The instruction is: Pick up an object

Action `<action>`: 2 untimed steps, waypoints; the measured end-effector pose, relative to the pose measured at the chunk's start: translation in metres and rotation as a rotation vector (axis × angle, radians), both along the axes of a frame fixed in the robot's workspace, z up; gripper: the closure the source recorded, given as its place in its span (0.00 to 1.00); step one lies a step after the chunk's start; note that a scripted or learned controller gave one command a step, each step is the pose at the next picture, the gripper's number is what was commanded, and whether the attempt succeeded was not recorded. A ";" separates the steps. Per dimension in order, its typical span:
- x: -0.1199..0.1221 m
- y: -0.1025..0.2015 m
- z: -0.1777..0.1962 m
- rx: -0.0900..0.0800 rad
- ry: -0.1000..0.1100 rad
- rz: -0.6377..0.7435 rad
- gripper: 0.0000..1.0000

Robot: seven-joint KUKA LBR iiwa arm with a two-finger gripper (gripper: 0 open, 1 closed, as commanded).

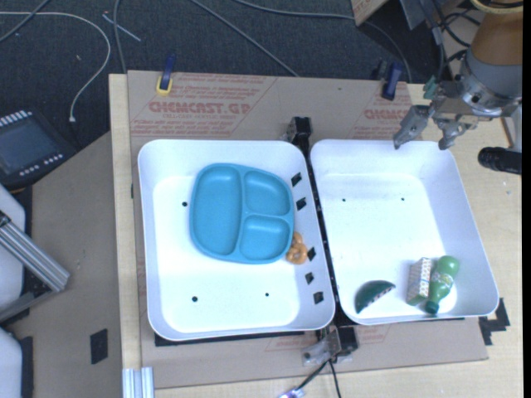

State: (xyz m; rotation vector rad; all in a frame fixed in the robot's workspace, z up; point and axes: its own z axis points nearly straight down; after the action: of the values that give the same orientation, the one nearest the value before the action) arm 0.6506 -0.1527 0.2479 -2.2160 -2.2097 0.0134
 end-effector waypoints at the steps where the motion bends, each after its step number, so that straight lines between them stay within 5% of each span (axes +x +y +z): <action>1: 0.002 0.000 0.009 -0.002 -0.014 0.003 0.00; 2: -0.004 -0.001 -0.052 -0.001 -0.008 0.002 0.00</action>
State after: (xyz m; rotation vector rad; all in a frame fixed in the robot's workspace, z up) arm 0.6464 -0.1537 0.1958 -2.2181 -2.2168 0.0053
